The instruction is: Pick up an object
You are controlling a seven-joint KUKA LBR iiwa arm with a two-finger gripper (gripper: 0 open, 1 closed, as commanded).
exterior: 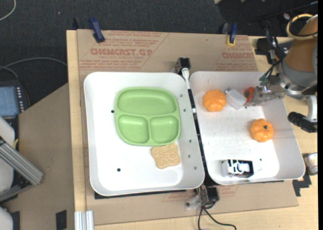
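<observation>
The gripper (pixel 258 94) hung over the right bin's (pixel 282 166) far edge, beside a white block (pixel 234 98) and something small and red, perhaps a toy (pixel 249 92); whether it was spread or pressed together I could not tell. Two pumpkins (pixel 214 100) (pixel 262 130) lay mid-bin.

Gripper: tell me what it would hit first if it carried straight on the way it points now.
The gripper reaches in from the right, pointing left across the right bin. First in that line looks to be the small grey block just beyond a red piece, then the orange pumpkin. Its height is unclear.
</observation>
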